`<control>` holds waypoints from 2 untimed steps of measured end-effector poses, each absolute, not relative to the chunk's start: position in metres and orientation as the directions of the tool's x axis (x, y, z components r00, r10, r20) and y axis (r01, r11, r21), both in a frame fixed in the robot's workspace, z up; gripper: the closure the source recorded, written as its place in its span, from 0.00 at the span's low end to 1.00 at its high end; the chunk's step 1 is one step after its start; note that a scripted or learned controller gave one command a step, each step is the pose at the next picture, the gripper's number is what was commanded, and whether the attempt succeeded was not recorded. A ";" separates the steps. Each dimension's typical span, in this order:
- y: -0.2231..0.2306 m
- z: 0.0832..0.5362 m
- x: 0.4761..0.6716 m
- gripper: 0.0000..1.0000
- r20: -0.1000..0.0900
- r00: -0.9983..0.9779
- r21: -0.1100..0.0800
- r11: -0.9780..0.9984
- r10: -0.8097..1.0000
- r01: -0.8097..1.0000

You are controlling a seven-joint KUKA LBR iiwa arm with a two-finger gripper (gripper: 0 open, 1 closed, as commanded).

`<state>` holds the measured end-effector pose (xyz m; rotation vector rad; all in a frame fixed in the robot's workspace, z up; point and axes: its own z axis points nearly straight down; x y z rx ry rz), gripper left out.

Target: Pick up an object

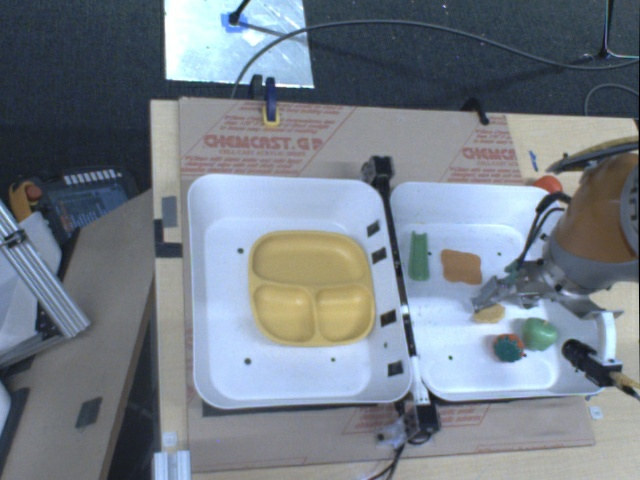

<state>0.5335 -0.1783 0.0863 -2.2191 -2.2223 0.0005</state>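
1. Nearest the camera, at the table's (170, 268) front edge, a clamp and a cable bundle (412, 423) sit where the two bins meet.
2. The right bin (470, 203) holds five small items: a green upright-looking strip (419, 255) near its left wall, an orange flat piece (461, 266) just beside that, a yellow piece (488, 314) toward the middle, and a teal-and-red toy (509, 347) touching or nearly touching a green round toy (540, 334) near the front right.
3. The end effector (497, 296) hangs low over the right bin, its grey tip just above the yellow piece and close to the orange piece; I cannot tell how wide it is set, and nothing is visibly held.
4. The arm's orange band (598, 208) and grey wrist cover the bin's right wall, crowding the room beside the green round toy.
5. The left bin (220, 218) carries a yellow divided tray (309, 286) in its centre, with bare white floor all round it.
6. A black divider strip (392, 278) with clips runs between the bins.
7. Open floor in the right bin lies along the back wall and the front left corner.
8. Cardboard sheeting (300, 133) lies under both bins; a foil sheet (235, 28) rests on the dark carpet behind.
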 end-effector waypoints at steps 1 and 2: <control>-0.179 0.099 0.535 1.00 -0.002 -0.001 0.004 0.001 1.000 1.000; -0.183 0.156 0.546 1.00 -0.003 -0.004 0.007 0.004 1.000 1.000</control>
